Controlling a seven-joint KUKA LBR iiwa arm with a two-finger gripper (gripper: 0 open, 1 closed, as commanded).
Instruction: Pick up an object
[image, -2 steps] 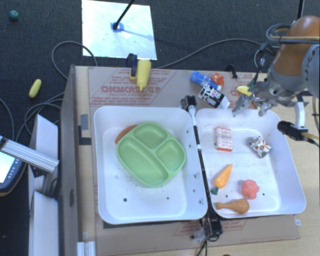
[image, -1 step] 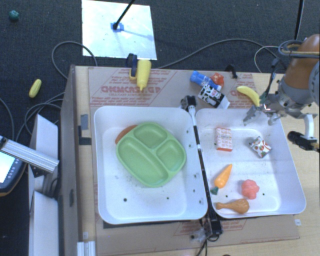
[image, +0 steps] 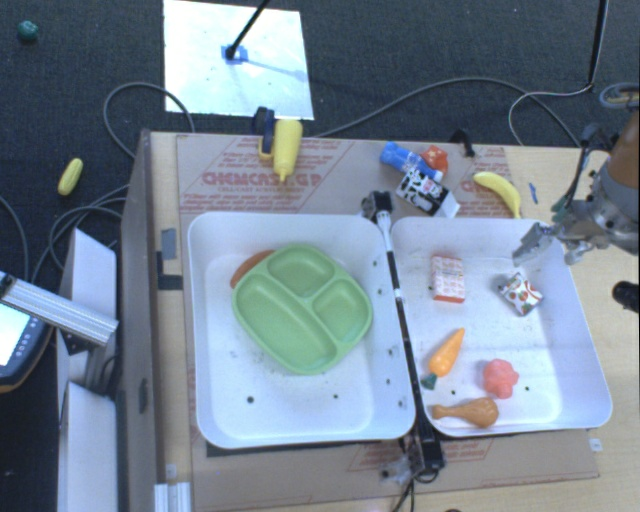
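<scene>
My gripper (image: 550, 247) hangs over the far right part of the right bin (image: 580, 330), open with nothing between its fingers. Just below it in that bin lies a small crumpled white, red and green packet (image: 520, 294). The same bin holds a red and white box (image: 448, 278), an orange carrot (image: 446, 352), a pink strawberry-like toy (image: 500, 377) and a brown drumstick (image: 466, 411). A green divided plate (image: 302, 307) fills much of the left bin (image: 215, 400), with an orange object (image: 248, 267) partly hidden under its far left edge.
Behind the bins on the cardboard lie a banana (image: 498, 190), a blue bottle (image: 403, 156), a black and white carton (image: 425, 190) and a yellow squeeze bottle (image: 285, 145). A black divider strip (image: 398, 300) runs between the bins. Cables cross the floor.
</scene>
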